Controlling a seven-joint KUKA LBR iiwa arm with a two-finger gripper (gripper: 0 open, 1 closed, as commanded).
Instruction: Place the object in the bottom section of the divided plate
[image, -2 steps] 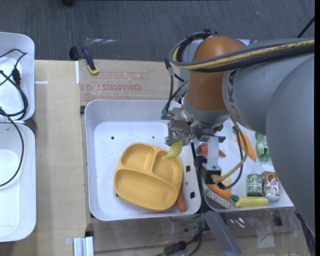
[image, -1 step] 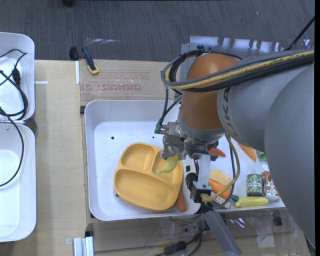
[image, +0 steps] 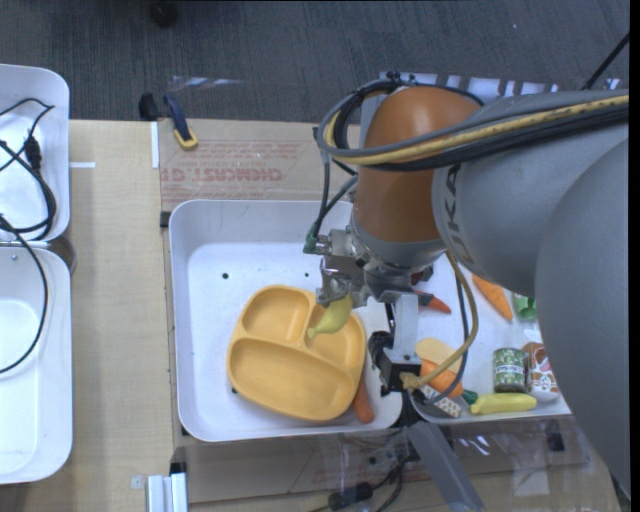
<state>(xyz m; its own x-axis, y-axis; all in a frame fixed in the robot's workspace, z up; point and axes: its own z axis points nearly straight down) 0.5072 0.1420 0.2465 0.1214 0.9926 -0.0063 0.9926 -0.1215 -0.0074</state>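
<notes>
The gripper pinched a yellow-green pear-like object, suspended directly below its fingertips, over the upper right compartment of the divided plate. The bottom section lay below-left of the gripper. Release there remained outstanding.

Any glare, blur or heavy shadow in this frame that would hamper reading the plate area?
Camera view: lighting is even and soft; the yellow divided plate is sharp, with only faint shadow at its rims. The white bin is bright but not blown out. The grey arm at the right looms large and a little soft, hiding much of the second bin. The yellowish object below the claw is readable.
</notes>
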